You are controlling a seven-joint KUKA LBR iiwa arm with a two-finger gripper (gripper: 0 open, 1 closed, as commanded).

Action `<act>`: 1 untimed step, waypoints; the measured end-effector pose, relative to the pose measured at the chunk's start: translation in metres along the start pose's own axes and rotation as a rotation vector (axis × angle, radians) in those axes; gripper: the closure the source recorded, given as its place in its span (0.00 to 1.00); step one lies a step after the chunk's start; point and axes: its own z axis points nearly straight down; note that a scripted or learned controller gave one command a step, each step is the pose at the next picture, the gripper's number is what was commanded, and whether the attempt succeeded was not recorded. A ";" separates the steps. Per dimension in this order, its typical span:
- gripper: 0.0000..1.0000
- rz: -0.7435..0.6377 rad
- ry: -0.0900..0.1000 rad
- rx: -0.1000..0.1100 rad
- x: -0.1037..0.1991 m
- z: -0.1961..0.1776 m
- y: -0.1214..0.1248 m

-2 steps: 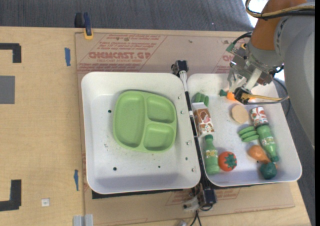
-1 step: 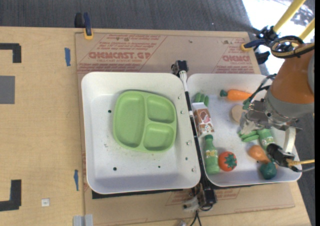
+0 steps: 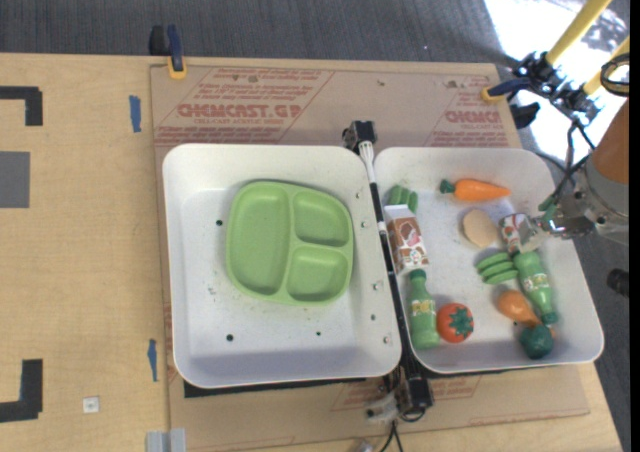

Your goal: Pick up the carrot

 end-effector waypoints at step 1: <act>0.00 -0.001 0.000 0.000 0.000 0.000 0.000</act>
